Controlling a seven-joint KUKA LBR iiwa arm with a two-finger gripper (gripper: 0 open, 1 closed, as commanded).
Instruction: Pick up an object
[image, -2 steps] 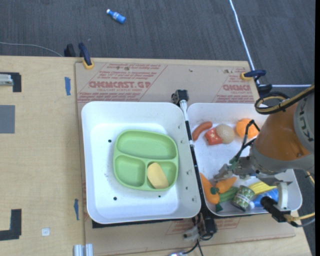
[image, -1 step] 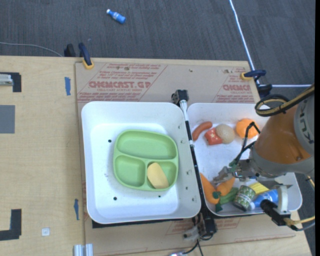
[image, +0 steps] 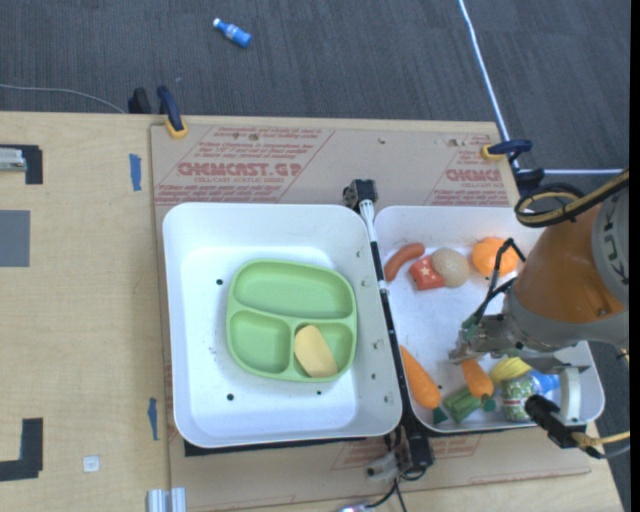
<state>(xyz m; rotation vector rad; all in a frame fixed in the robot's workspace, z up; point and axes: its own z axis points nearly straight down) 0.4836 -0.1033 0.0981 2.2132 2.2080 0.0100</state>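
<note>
- Arm (image: 570, 270): grey with an orange band, reaching in from the right over the right bin (image: 425, 310).
- Hand (image: 478, 342): low over the right bin's front half; whether it is released or clenched cannot be told.
- Right bin contents: a carrot (image: 420, 377) at the front left, a small orange piece (image: 477, 379) just below the hand, a red sausage (image: 403, 259), a red-and-cream piece (image: 438, 270) and an orange fruit (image: 492, 256) toward the back.
- Left bin (image: 190, 300): a green divided plate (image: 285, 310) with a yellow piece (image: 315, 350) in its front right compartment.
</note>
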